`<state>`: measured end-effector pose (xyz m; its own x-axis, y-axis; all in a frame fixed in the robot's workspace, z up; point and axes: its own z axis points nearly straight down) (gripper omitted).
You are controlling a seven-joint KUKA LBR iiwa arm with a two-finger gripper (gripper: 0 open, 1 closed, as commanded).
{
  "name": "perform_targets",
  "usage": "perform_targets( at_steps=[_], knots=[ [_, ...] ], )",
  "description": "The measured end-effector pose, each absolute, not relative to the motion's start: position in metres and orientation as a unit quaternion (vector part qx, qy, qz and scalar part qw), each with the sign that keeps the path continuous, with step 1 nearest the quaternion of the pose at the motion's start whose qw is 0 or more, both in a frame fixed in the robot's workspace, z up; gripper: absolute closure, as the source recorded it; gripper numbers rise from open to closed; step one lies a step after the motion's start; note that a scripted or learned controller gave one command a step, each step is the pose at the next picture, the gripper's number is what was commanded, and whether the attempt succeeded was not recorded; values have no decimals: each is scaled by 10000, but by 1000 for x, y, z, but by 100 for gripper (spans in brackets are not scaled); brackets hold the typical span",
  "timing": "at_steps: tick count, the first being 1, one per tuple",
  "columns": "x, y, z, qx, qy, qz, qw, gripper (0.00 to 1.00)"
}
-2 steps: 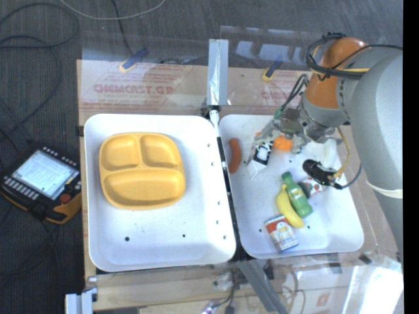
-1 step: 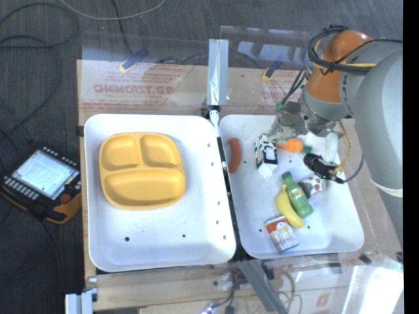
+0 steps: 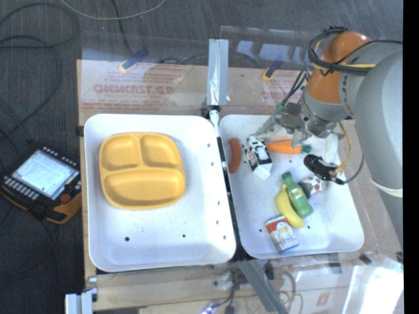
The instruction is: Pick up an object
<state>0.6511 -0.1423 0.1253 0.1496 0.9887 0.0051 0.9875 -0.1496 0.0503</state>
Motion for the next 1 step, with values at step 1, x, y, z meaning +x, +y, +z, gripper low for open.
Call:
perform_targets(
  at_steps=[1],
  knots=[
    [633, -175, 103, 7657, 6431, 55, 57, 0]
  ],
)
